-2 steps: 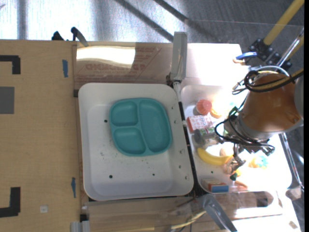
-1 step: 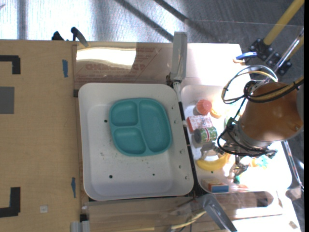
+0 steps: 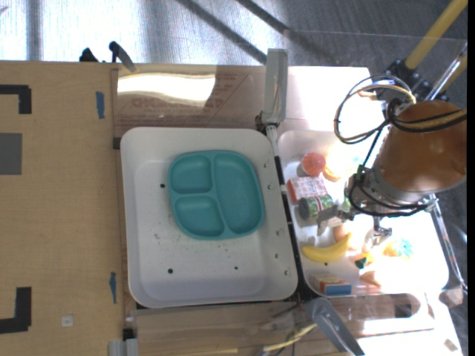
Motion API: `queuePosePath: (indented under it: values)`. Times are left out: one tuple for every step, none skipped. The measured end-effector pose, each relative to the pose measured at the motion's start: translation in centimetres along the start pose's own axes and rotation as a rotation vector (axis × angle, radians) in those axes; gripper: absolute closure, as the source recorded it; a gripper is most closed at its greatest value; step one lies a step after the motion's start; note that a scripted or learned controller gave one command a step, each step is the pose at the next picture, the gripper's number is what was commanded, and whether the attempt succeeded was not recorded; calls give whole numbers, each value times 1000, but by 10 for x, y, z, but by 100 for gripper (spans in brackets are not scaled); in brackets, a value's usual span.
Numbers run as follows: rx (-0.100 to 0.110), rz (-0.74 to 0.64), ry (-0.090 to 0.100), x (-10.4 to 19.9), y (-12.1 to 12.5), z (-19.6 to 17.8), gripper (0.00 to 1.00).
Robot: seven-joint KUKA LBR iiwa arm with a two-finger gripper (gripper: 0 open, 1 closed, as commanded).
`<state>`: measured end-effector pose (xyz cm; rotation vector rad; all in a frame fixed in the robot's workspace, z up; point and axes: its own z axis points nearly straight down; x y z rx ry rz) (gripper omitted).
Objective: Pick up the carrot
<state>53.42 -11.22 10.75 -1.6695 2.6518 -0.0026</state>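
Note:
The carrot [image 3: 366, 267] looks like a small orange piece with a green end. It lies near the front of the right bin [image 3: 415, 273], just right of the banana [image 3: 326, 252]. The glare there blurs its outline. My gripper [image 3: 378, 233] hangs below the arm's orange band [image 3: 427, 147], over the middle of the right bin. It is a little above and behind the carrot, and nothing shows in its grasp.
The right bin also holds a red-orange ball [image 3: 313, 162], a red-labelled can [image 3: 308, 188], a dark jar [image 3: 316, 208], a small orange item [image 3: 341, 233], a blue-and-yellow toy [image 3: 398, 248] and a small box [image 3: 334, 286]. A teal divided plate [image 3: 216, 193] sits in the left bin [image 3: 148, 258].

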Motion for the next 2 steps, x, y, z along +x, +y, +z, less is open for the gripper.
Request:
queuePosePath:
  values:
    - [4, -11, 0, 16, 44, 19, 0]
    - [11, 349, -2, -13, -20, -252, 0]
